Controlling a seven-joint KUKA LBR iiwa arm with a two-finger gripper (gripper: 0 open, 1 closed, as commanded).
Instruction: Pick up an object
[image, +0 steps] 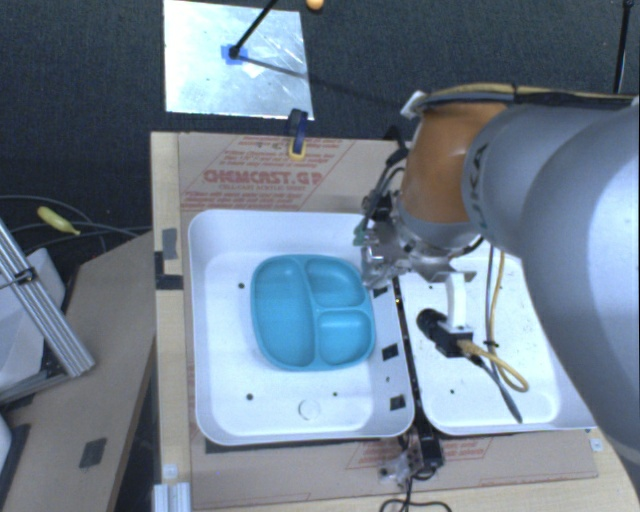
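Your hand is hanging low at the right side of the left bin, close to the wall it shares with the right bin. You are not getting a clear look at it from this angle, so you cannot tell whether it is open or closed, or whether it is touching anything.

Just beside it, the blue plate with three sections is lying flat in the middle of the left bin, its upper right rim sitting right under the hand. A small pale disc is resting near the front of that bin, apart from the plate.

Both bins are sitting on a brown printed sheet covering the table.
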